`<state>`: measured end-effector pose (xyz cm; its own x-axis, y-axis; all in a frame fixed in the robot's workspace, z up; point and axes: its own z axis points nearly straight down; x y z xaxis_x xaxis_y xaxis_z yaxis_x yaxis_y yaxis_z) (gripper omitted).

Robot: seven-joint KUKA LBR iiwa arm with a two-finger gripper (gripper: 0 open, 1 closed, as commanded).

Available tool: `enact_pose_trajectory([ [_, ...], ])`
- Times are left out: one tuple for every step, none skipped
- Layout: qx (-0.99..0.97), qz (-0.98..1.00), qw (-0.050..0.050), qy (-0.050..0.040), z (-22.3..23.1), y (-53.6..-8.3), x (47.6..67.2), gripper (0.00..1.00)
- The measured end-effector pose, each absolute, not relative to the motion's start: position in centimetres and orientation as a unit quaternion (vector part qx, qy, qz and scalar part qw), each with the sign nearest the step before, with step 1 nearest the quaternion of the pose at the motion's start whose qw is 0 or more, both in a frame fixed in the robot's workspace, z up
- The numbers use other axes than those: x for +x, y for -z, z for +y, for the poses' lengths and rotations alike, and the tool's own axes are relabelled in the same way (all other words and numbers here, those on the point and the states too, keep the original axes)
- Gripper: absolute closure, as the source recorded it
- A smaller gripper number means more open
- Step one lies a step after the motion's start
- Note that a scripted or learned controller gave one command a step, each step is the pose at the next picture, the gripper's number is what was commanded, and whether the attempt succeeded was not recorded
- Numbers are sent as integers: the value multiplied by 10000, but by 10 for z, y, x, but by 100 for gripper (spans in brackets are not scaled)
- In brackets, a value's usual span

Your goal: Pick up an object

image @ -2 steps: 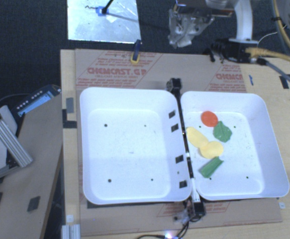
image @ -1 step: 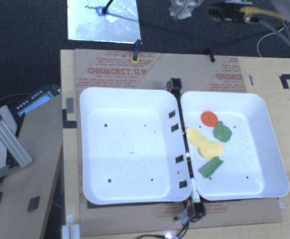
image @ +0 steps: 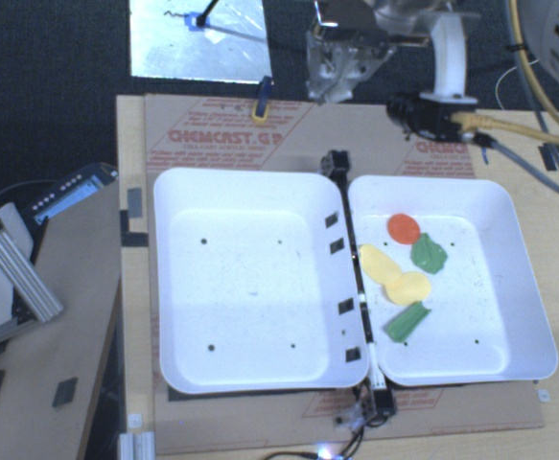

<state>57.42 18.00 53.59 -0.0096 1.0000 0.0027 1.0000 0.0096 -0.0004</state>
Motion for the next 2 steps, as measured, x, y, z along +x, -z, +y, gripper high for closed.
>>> enact_pose_trajectory([
  [-7076, -7066, -27, 28, 167, -535, 672, 100],
  [-7049, -7093, 4, 1, 194, -535, 621, 100],
])
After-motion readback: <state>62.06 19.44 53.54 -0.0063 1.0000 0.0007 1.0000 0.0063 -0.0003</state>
